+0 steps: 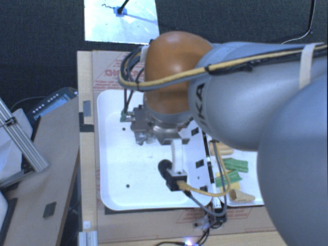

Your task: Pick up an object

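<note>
In the camera view above the bench, the gripper (154,129) hangs over the left bin (105,152), toward its far edge and on the side of the wall it shares with the right bin (252,181). The arm's orange band and grey bulk cover most of it, so I cannot tell whether it is spread or pressed together, and nothing shows held in it. The floor of the left bin carries just a few dark specks (127,185), perhaps too small to be graspable at all.

The things worth picking lie in the right bin, close to the shared wall. Two green pieces (234,166) lie just beside each other, a tan piece (242,197) sits by the near edge, and a pale piece (223,148) lies farther back, half hidden by the arm.

The main risk is a descent where the gripper now hangs, which would likely meet bare floor. If it crosses over, the shared wall is close enough to be struck. The green pieces also crowd each other, so a grasp could push one aside or catch only an end that slips out.
</note>
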{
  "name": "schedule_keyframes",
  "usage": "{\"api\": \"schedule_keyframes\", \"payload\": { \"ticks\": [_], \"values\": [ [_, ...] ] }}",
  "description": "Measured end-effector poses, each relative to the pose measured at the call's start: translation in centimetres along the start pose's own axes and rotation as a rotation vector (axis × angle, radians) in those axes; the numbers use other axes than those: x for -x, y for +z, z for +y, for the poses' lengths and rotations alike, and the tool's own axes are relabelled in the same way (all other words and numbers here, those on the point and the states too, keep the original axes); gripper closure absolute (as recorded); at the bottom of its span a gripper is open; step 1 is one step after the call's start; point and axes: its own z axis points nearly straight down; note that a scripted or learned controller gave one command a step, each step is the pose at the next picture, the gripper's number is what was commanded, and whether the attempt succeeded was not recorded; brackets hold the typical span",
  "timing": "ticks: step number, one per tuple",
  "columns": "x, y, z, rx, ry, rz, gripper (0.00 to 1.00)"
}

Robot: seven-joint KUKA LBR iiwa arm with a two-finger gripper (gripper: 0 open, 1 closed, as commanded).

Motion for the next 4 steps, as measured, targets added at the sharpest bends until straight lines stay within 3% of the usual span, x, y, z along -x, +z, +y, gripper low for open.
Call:
{"api": "schedule_keyframes", "payload": {
  "ticks": [1,2,3,4],
  "values": [
    [5.8,13.6,1.9,-0.002,0.017,-0.005,1.0],
    [5.6,6.6,5.4,0.015,0.009,0.001,1.0],
    [1.3,17.4,1.5,-0.002,0.006,-0.001,1.0],
    [1.3,3.4,4.0,0.021,0.008,0.005,1.0]
  ]
}}
